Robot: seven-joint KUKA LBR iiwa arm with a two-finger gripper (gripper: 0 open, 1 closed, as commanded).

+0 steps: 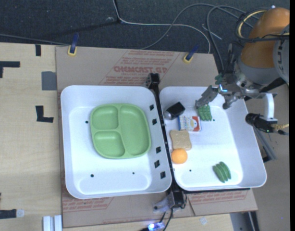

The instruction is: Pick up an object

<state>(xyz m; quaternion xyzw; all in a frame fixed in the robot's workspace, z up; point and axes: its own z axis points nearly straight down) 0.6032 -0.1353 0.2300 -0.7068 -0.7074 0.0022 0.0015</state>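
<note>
Two white bins (70, 143) — one green plate (120, 130), six small items.

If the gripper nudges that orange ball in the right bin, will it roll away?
Probably. The orange ball looks round and smooth, so a push could send it rolling. It sits against the tan block and near the bin wall, which may stop it. A pinch may slip off.

One fixed camera looks slantwise down over both bins (66, 143).
</note>
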